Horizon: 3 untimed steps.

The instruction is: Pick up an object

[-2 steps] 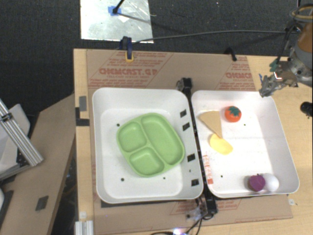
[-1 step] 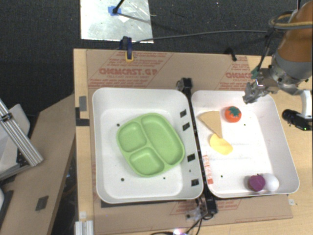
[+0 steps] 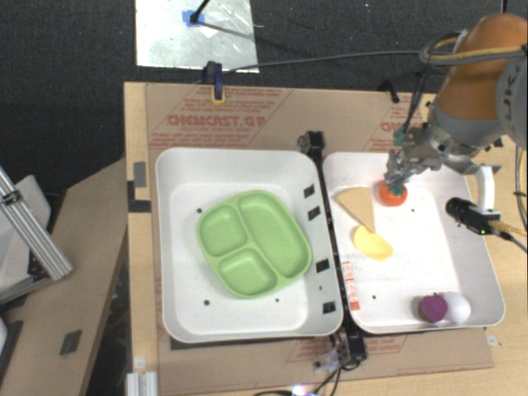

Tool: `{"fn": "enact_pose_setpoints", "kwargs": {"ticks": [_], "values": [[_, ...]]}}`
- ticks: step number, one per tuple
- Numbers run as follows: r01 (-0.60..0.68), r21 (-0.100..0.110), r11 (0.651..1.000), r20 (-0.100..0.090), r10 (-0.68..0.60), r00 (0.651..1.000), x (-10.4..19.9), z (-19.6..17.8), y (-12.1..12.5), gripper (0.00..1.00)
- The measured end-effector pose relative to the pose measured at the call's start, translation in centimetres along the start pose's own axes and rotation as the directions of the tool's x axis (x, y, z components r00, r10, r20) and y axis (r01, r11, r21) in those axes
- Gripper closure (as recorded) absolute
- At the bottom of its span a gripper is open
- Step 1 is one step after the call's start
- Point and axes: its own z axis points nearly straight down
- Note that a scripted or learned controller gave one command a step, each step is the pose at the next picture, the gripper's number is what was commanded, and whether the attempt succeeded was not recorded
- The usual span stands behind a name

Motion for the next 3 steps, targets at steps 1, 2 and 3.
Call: {"fn": "enact_pose_setpoints", "kwargs": {"ticks": [1, 2, 3], "values": [[0.001, 0.001, 1.000, -0.001, -0.001, 1.000, 5.4, 1.1, -1.9, 1.00], [0.002, -0.001, 1.000, -0.001, -0.002, 1.000, 10.8, 0.0, -3.4, 1.00], [0.002, 0.001, 1.000, -0.001, -0.002, 1.000, 16.3, 0.2, -6.1, 1.00]]}}
